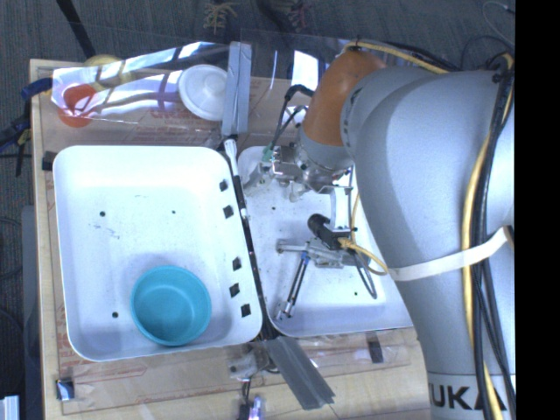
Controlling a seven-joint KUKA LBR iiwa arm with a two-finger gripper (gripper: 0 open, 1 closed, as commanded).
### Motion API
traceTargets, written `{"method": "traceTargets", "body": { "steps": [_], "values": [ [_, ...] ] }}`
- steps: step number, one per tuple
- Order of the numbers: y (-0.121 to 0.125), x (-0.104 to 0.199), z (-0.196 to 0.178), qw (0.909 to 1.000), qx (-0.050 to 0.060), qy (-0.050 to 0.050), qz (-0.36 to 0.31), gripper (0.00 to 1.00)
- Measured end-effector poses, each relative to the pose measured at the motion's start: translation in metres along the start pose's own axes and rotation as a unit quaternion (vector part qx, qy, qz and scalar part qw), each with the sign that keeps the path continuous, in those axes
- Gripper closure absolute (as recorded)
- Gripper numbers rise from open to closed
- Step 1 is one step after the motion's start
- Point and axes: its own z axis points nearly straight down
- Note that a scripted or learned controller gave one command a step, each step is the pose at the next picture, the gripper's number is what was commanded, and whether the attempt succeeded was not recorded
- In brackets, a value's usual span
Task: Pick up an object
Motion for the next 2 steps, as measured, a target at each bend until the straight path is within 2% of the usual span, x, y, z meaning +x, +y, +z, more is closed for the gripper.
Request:
{"method": "traceTargets", "body": {
  "steps": [1,2],
  "values": [
    [-0.002,-0.037,-0.039,0.9999,0.001,0.001,-0.011,0.0],
    [-0.083,-0.05,0.003,0.9995,0.003,0.002,-0.03,0.0]
  ]
}}
